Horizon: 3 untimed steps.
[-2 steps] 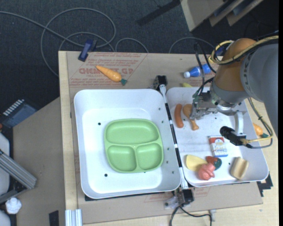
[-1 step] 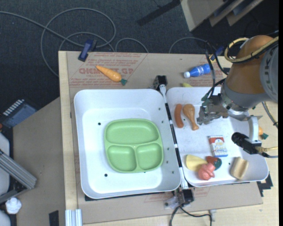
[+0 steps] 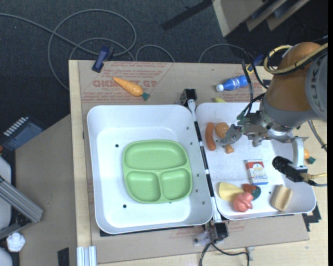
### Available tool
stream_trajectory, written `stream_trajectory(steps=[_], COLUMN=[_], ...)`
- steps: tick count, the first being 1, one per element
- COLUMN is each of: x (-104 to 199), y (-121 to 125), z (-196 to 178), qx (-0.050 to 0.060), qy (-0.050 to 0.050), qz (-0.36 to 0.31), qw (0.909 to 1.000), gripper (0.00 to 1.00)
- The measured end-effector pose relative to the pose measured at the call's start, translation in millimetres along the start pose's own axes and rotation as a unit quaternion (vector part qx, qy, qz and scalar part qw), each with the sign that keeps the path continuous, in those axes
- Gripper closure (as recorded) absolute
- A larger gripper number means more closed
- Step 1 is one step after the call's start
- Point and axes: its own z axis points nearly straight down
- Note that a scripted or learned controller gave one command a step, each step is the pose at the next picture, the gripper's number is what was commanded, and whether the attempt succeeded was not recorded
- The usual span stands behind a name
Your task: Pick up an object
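You are looking down on a tan bench top [image 3: 78,171] printed with faded red lettering [image 3: 125,83] near its far edge. Around it lies dark carpet [image 3: 47,78], where thin grey cables [image 3: 88,31] loop across the floor behind the bench. A pale board or furniture panel [image 3: 260,13] juts in at the far right corner. To your left sits a grey ribbed metal rail [image 3: 18,200], with a dark box bearing white stripes [image 3: 18,130] just beyond it. Light falls evenly, with soft shadows.
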Motion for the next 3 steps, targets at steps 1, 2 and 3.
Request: stream_trajectory(steps=[1, 2, 3], x=[-39.9, -7.6, -29.2], y=[-45.4, 47.3, 92.4], z=[-19.4, 0.1, 101.8], qx=[0.000, -0.001, 0.000], qy=[-0.001, 0.000, -0.001], qz=[0.001, -0.001, 0.000], qw=[1.0000, 1.0000, 1.0000], gripper=[0.00, 0.00, 0.00])
